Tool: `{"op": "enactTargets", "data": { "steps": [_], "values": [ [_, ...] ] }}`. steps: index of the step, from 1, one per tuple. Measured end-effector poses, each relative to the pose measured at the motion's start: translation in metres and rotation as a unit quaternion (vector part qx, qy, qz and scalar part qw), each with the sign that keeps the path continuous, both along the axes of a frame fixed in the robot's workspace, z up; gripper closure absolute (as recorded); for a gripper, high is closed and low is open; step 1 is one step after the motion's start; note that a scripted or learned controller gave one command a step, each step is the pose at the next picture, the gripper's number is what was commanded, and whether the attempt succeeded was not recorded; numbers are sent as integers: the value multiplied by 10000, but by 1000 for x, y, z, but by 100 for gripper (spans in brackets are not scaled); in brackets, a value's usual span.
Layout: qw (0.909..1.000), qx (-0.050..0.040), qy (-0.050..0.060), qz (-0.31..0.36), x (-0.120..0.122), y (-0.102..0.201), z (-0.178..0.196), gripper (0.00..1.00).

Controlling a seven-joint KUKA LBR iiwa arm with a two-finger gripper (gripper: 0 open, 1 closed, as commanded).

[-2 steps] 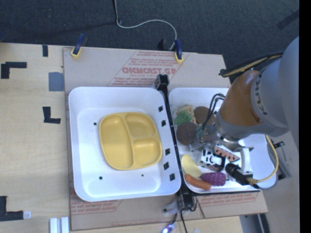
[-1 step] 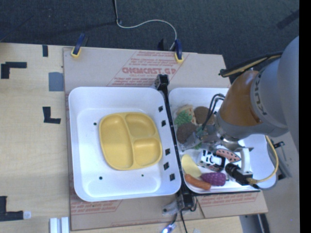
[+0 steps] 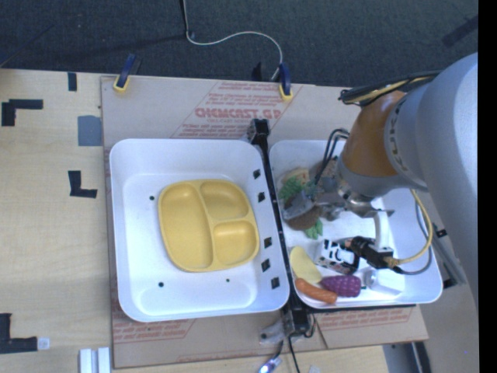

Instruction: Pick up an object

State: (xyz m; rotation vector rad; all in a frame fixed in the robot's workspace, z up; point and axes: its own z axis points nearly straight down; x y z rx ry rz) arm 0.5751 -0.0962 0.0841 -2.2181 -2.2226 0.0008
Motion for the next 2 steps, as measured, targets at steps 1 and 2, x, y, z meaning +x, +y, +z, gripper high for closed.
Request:
{"op": "enactTargets", "data": {
  "steps": [1,2],
  "values": [
    [10000,1,-7,-4,-1,0,11,100],
    [10000,3,-42,31,23,63,106,100]
  ]
}}
